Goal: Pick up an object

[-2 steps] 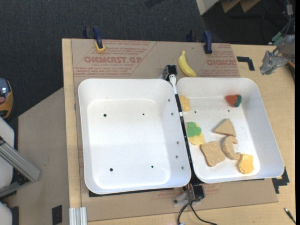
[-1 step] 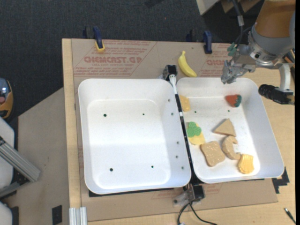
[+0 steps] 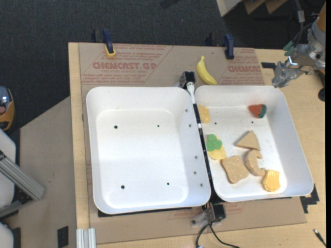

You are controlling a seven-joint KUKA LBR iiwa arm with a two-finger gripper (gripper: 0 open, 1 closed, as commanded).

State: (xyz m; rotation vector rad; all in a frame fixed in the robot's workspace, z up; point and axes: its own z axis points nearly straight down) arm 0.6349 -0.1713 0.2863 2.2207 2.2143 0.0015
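The brown board (image 3: 155, 61) under both bins carries red writing that reads "CHEMCAST GP", repeated fainter at the upper right. The left bin (image 3: 98, 138) fills the middle of the frame; the right bin (image 3: 295, 138) touches it at the right. In the right bin lie a toast slice (image 3: 235, 169), a tan wedge (image 3: 249, 140), a green piece (image 3: 212, 142) and a red strawberry (image 3: 257, 110). A yellow banana (image 3: 206, 72) lies on the board above the bins. The gripper (image 3: 282, 76) hangs at the upper right, beyond the bin; whether it is spread I cannot tell.
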